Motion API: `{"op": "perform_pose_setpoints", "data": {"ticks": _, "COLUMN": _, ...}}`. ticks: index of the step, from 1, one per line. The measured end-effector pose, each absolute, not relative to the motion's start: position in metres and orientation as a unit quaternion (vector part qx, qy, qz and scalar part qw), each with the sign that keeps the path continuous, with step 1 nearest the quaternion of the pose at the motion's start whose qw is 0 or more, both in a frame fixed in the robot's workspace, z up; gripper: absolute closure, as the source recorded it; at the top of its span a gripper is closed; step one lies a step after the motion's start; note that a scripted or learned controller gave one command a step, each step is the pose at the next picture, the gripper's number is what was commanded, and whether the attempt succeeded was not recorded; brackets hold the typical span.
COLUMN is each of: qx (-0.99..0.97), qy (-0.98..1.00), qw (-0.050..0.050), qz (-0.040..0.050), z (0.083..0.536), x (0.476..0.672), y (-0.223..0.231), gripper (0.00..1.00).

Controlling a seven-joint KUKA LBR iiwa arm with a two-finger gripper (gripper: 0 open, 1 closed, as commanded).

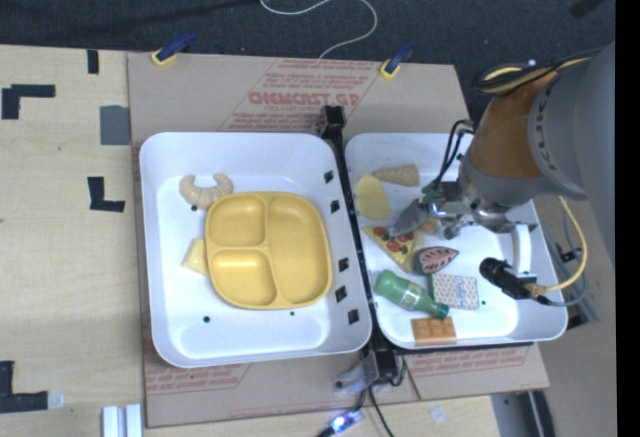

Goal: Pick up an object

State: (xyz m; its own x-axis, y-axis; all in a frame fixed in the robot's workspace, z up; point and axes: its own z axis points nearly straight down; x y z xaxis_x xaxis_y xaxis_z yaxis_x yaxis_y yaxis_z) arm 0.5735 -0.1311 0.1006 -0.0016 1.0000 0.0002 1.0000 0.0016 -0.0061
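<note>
While the arm reached in from the right, its gripper [418,217] hung low inside the right bin [545,325], its grey tips down among the toy food; whether they were spread or pressed together could not be told from this slanted overhead look, and nothing was seen between them. Directly beneath or just beside the tips lay a pizza slice [392,243], and just right of that a small reddish-brown piece [437,257]. By my judgement one of these two was the object being tried for, since the tool sat lowest over that spot. A pale yellow wedge [371,195] lay to the far left of the tool and a tan cone-like piece [397,174] beyond it, toward the bin's far wall. Nearer the camera sat a green bottle [410,292] on its side, a speckled square [455,290] touching its right end, and an orange waffle-like tile [433,329] against the near wall. These things lay loosely scattered, presumably so a programmed grab could meet something wherever it came down.

Across the divider, the left bin [165,225] held a yellow compartment plate [268,248], tilted a little, with a tan curled piece [205,188] at its far left corner and a yellow slice [195,255] partly tucked under its left edge.
</note>
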Motion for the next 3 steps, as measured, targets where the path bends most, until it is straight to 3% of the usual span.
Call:
{"op": "perform_pose_setpoints", "data": {"ticks": 1, "qx": -0.707, "qy": -0.707, "qw": -0.001, "qz": 0.0004, "z": 0.087, "x": 0.574, "y": -0.132, "gripper": 0.0}}
{"op": "perform_pose_setpoints", "data": {"ticks": 2, "qx": -0.707, "qy": -0.708, "qw": -0.003, "qz": -0.0019, "z": 0.099, "x": 0.577, "y": -0.131, "gripper": 1.0}}
{"op": "perform_pose_setpoints", "data": {"ticks": 3, "qx": -0.707, "qy": -0.707, "qw": -0.001, "qz": -0.0005, "z": 0.142, "x": 0.574, "y": -0.134, "gripper": 1.0}}
